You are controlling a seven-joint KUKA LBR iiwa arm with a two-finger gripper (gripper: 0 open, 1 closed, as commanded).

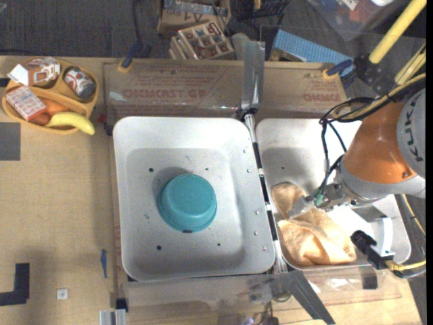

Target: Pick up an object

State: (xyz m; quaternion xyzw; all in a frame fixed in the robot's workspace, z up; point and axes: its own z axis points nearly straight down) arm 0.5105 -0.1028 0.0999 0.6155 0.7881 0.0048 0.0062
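A teal bowl (188,202) lies upside down in the middle of the left bin (135,147). A crumpled tan cloth (312,239) fills the near part of the right bin (291,137), with one fold reaching up toward the divider. My gripper (319,200) is down at the cloth's upper edge, below the orange band of the arm. The wrist covers its fingers, so whether they grip the cloth is hidden.
A yellow tray (27,110) with a banana (71,121) and snack packs sits at the far left of the bench. A cardboard wall (183,90) runs behind both bins. Boxes and cables lie beyond it.
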